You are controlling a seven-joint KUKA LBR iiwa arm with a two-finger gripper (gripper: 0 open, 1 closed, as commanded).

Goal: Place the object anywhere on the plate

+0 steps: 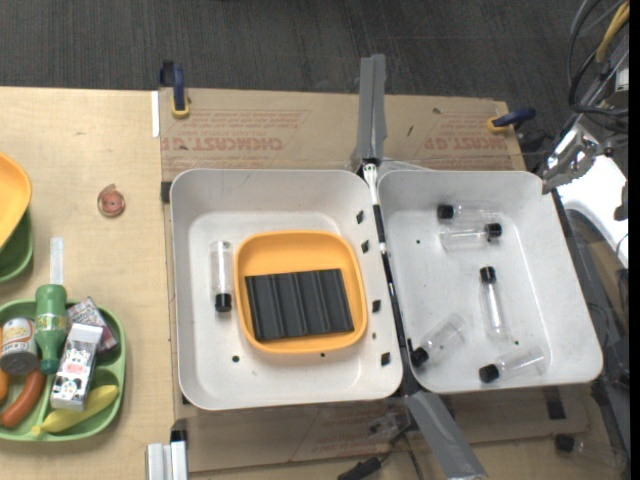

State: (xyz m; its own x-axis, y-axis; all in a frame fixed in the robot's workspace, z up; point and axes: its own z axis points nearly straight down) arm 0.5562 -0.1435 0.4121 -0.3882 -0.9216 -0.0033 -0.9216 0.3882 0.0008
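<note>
— Brown cardboard (300,133) covers the bench under both bins, with dark carpet (300,18) beyond the far edge. What sits in the left white bin (195,348)?

— An orange, rounded-square plastic plate (300,251) lies at its middle. A dark grey ribbed rectangular block (300,303) rests flat on the plate, toward its near side and inside the rim. Just left of the plate, apart from it, a clear tube with a black cap (220,278) lies on the bin floor, cap toward the near side.

— And the right white bin (560,268)?

— Several more clear black-capped tubes (490,298) are scattered across it: two near the far side, one in the middle, two toward the near edge.

— Where is the gripper?

— The metal gripper (563,163) is at the far right corner of the right bin, outside its rim and well apart from the plate and the block. Whether it is apart or together, I cannot tell; it is too small and cluttered by cables (600,38).

— Anything to the left?

— A pale wooden tabletop (90,128) with a green divided tray of toy food (100,408) near its near edge, a yellow bowl (10,203) at the left border, and a small pink round piece (112,202). Blue clamps (176,86) grip the cardboard's far edge.
</note>
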